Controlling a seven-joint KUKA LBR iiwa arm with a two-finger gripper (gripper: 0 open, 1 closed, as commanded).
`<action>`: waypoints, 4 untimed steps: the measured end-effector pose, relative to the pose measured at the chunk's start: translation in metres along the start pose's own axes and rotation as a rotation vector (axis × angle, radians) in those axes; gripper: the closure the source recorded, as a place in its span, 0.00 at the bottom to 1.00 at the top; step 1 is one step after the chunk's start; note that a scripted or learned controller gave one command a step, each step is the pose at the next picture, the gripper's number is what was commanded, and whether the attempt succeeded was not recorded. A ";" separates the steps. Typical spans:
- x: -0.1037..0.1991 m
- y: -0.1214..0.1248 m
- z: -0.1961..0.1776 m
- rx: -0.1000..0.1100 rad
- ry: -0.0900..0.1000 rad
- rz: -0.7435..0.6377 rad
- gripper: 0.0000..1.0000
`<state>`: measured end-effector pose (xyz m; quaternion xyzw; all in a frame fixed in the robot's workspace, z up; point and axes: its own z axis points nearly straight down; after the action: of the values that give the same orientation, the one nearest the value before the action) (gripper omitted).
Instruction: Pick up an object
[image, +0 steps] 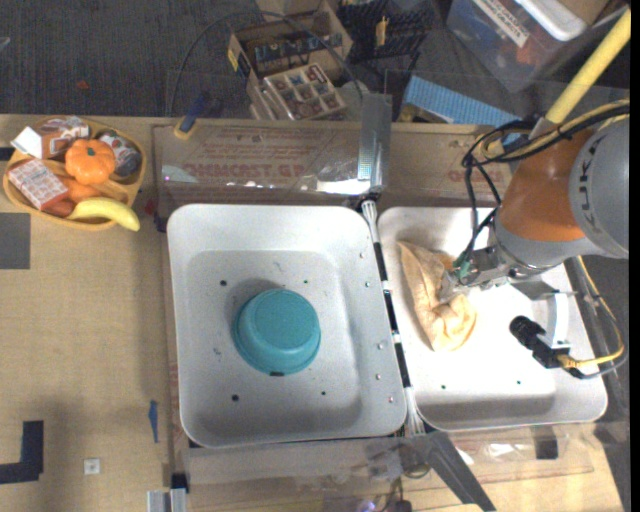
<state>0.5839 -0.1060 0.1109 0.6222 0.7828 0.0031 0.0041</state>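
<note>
A crumpled tan cloth (436, 292) lies in the right bin (500, 405), along its left side. My gripper (456, 282) reaches in from the right and hangs right over the cloth's right edge, at or just above it. A teal bowl (278, 330) sits upside down in the middle of the left bin (200, 250), well away from the gripper.
A wicker basket (70, 175) with a small pumpkin, a banana and boxes sits at the bench's far left. A clear plastic sheet (265, 165) lies behind the left bin. Clutter and boxes stand beyond the bench's back edge.
</note>
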 end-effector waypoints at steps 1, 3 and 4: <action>0.000 0.000 0.000 0.000 -0.001 -0.001 0.00; 0.006 -0.008 0.005 -0.015 -0.005 -0.046 1.00; 0.019 0.074 -0.125 0.005 0.000 -0.346 1.00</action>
<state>0.6506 -0.0711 0.2370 0.4784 0.8782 0.0006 0.0030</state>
